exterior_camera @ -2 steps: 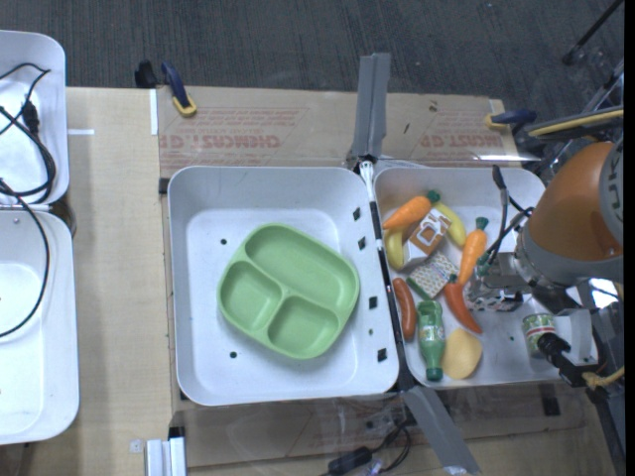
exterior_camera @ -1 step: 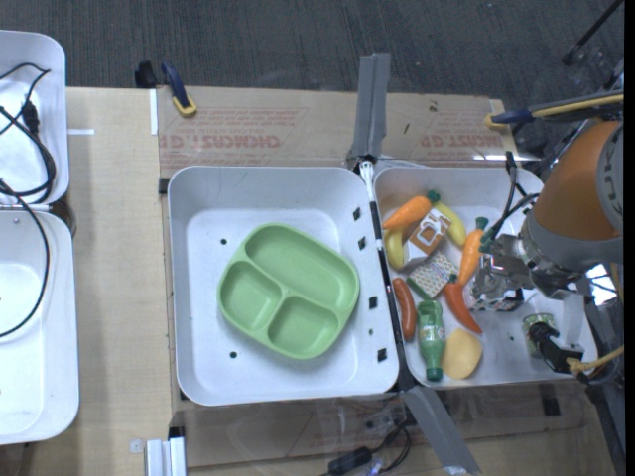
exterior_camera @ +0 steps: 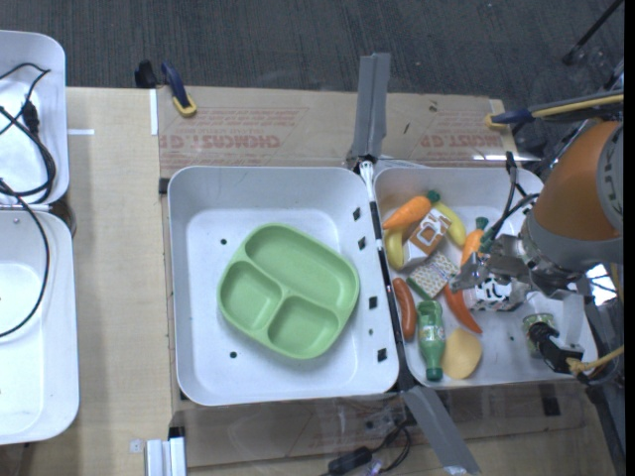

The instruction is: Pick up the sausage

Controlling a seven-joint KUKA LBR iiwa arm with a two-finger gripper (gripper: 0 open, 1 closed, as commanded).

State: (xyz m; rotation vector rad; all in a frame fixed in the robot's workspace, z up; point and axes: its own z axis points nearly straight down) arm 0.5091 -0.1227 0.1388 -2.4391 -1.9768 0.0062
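- You've got two shallow white bins on the tabletop (exterior_camera: 109, 266), side by side: a left bin (exterior_camera: 189, 296) and a right bin (exterior_camera: 516, 360), both smooth plastic with rounded corners.
- One green plate (exterior_camera: 288, 291) sits in the middle of the left bin. It's glossy, rounded, and split into three compartments.
- One sausage (exterior_camera: 405, 308), a reddish-brown glossy little cylinder, lies in the right bin hard against its 9 o'clock wall, just above the bottle.
- One green bottle (exterior_camera: 430, 337) lies lengthwise at about 7 o'clock in that bin, with a pale yellow rounded piece (exterior_camera: 462, 353) touching it on the right.
- One big orange carrot (exterior_camera: 410, 211) sits up at 11 o'clock. Two yellow banana-shaped bits (exterior_camera: 395, 251) flank a small boxy carton (exterior_camera: 430, 234).
- One thin red-orange pepper-like piece (exterior_camera: 460, 308) lies near the middle.
- The gripper (exterior_camera: 488, 274) hangs over the middle of the right bin, to the sausage's 3 o'clock, apart from it. You can't tell from here whether the fingers are open or closed.
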